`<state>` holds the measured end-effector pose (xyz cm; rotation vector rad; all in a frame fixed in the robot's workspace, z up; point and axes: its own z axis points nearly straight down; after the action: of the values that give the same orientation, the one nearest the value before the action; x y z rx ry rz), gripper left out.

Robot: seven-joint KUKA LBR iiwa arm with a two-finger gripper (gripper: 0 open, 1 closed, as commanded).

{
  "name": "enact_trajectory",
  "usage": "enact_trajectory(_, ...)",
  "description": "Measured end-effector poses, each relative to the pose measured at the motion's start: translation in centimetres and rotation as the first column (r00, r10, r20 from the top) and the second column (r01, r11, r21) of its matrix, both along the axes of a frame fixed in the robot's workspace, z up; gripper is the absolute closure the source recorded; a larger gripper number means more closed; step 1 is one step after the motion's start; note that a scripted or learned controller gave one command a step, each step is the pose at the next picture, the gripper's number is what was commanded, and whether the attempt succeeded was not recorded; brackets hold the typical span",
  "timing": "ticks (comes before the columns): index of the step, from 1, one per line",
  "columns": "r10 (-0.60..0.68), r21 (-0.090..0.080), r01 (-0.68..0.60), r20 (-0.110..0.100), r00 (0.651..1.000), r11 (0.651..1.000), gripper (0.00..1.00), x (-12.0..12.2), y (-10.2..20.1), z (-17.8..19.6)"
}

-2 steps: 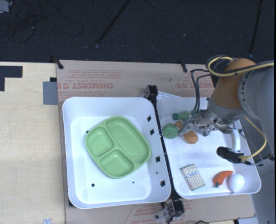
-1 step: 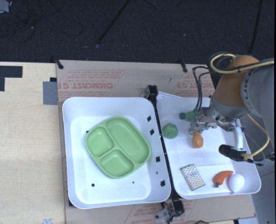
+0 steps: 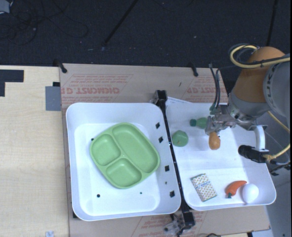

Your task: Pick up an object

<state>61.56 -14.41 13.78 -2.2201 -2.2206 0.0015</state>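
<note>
Gripper (image 3: 214, 131) sits low in the right bin (image 3: 264, 201), and a small orange-brown object (image 3: 214, 141) hangs right below it, seemingly pinched between its 2 fingers. Green ball (image 3: 180, 138) lies just left.

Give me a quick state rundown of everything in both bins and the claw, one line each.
Green divided plate: flat in the left bin, right side up.
Green round piece: resting by the right bin's left wall.
Patterned packet: lying flat.
Orange carrot-like toy: lying beside the white egg.
Small orange-brown item: directly under the claw; grip unclear.
</note>
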Motion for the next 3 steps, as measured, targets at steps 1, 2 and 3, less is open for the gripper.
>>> enact_trajectory(1, 0.000, 0.000, 0.000, 0.000, 1.000, 1.000, 1.00, 0.1, -0.1, 4.1)
enact_trajectory(2, 0.001, -0.001, -0.001, 0.002, 1.000, 1.000, 1.00, 0.2, 0.4, 10.1)
enact_trajectory(3, 0.003, 0.000, -0.003, 0.001, 1.000, 1.000, 1.00, 0.2, 0.3, 11.1)
